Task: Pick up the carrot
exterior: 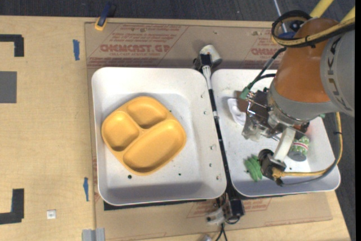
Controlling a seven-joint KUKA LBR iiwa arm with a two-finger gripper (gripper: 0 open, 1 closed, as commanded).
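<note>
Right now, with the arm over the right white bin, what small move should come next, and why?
Probably ease the gripper toward the camera view's bottom edge, over the green leafy piece, possibly the carrot's top. The gripper sits just above it in the picture, with nothing visibly held.

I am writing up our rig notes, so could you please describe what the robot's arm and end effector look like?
The arm is grey, with a broad orange band above the wrist. Black cables loop over that band. The end effector is a compact silver metal assembly with dark parts.
</note>
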